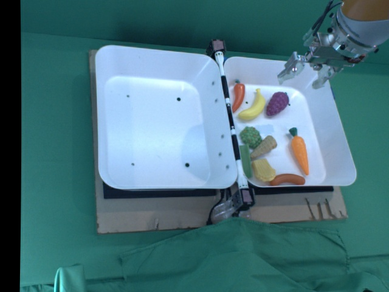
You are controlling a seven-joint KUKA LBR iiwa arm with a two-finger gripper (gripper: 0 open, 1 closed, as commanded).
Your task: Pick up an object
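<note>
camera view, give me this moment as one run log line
tool open, holding nothing | above right bin's far edge | nearest item: purple grapes | pick not yet made

Two shallow white bins, the left bin (pixel 159 117) and the right bin (pixel 331 132), sat side by side on a brown cardboard sheet (pixel 152 221) over a green cloth (pixel 55 163) that lay rumpled along the near edge.
</note>
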